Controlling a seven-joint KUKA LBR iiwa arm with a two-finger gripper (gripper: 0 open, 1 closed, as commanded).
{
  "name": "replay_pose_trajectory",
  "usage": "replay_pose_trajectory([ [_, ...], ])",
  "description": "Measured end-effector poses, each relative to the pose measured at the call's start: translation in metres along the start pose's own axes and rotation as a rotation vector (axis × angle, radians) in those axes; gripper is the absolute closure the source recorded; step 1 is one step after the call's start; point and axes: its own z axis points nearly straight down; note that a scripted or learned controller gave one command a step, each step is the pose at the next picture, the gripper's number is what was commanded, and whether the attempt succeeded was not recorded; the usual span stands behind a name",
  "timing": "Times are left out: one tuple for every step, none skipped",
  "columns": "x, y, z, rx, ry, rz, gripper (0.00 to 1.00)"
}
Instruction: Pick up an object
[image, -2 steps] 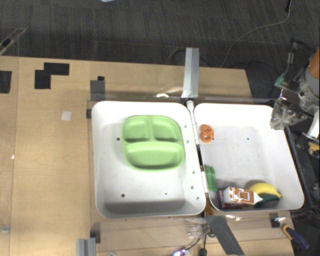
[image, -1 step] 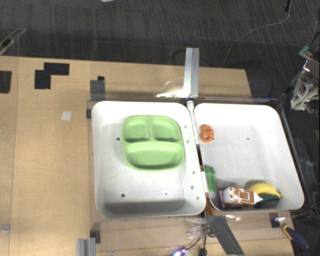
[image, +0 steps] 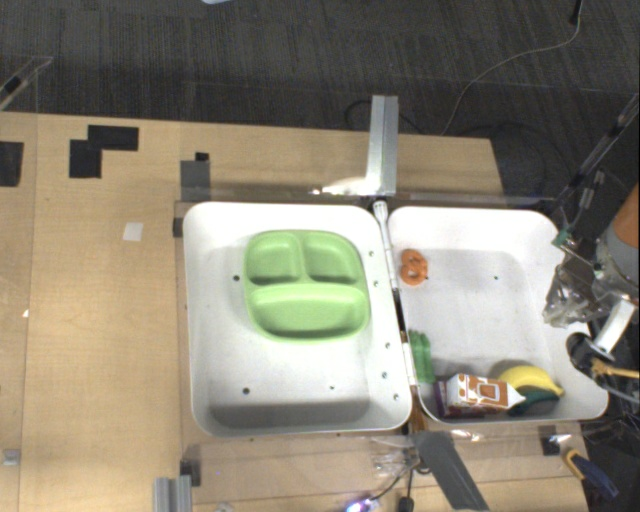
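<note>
In the right bin (image: 470, 235), along its near wall, lay a brown carton (image: 478, 394) whose print was too small to read, with a banana (image: 530, 379) beside it over something dark. A green object (image: 419, 355) rested against the bin's left wall and an orange pretzel (image: 413, 266) lay farther back. The left bin (image: 215, 300) held a green tray (image: 304, 283). The gripper (image: 572, 305) hung at the right bin's right rim, partly cut off; its grasp could not be told.

Robotics lab: bench (image: 90, 300), twin white bins (image: 215, 400), cables (image: 500, 70).

Green tray (image: 305, 284) in left bin (image: 210, 320); banana (image: 531, 379) in right bin (image: 480, 232).
</note>
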Motion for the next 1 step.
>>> replay_pose_trajectory([
  [0.0000,0.0001,-0.0003,-0.001,0.000,0.001,0.00],
])
